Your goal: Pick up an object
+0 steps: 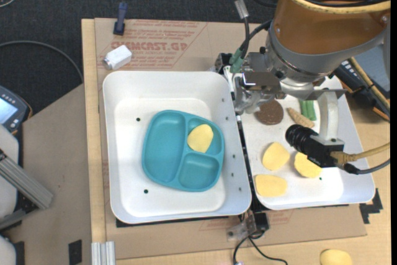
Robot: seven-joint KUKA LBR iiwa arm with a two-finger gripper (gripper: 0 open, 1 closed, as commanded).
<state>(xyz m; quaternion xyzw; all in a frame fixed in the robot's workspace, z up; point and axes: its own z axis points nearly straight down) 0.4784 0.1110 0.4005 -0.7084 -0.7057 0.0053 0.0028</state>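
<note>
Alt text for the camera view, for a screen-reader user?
The grey-and-orange arm hangs over the far end of the right bin, which holds three yellow pieces, a brown disc and a green piece. The left bin holds a teal divided plate with one yellow piece in it.

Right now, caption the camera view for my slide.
Arm above right bin with three yellow slices; teal plate in left bin holds a fourth slice.

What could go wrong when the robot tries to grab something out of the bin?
1. The gripper hangs close to the left wall of the right bin, so it might bump that wall going down.
2. The brown disc beside it lies flat, so it may be hard to pinch and could slip.
3. The three yellow slices lie near each other, so reaching for one might shove another.
</note>
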